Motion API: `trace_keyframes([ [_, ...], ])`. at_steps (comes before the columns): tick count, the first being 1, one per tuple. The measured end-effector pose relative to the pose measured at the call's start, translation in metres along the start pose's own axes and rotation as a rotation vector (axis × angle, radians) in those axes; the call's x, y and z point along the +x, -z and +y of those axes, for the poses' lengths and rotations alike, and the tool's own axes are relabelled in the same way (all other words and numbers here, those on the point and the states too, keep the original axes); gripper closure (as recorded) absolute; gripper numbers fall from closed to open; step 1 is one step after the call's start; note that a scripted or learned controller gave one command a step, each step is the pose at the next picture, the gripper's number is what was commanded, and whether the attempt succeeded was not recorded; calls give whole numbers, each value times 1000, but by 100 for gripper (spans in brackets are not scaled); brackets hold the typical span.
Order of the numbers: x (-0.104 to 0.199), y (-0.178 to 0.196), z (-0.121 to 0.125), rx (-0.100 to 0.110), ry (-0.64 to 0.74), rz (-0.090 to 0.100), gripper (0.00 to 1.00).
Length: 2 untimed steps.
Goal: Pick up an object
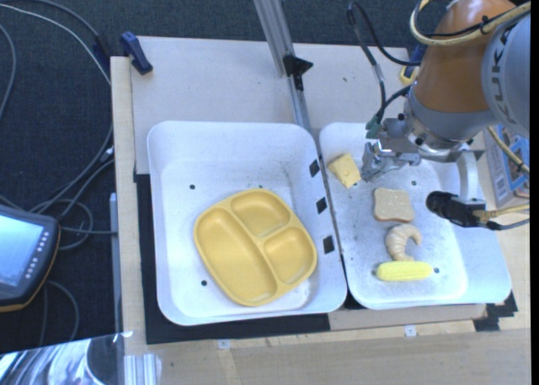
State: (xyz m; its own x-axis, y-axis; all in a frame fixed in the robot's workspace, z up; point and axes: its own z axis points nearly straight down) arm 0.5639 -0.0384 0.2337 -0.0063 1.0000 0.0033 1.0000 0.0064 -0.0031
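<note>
The right bin (472,282) holds a yellow cheese wedge (344,169) at its far left, a slice of bread (393,204) in the middle, a pale croissant (401,240) below it and a corn cob (404,271) near the front. My gripper (373,164) hangs over the bin's back left part, just right of the cheese wedge and above the bread. Nothing shows between its fingers.
The left bin (168,156) holds a yellow divided plate (254,245). A metal pole (274,13) rises behind the bins. A blue clamp (135,52) sits at the bench's back left corner. A tablet (21,257) lies off the bench at left.
</note>
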Motion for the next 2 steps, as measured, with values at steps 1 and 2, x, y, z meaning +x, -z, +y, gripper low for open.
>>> trace_keyframes([
  [1,45,-6,-11,0,-1,0,100],
  [2,94,-15,-21,1,0,0,100],
])
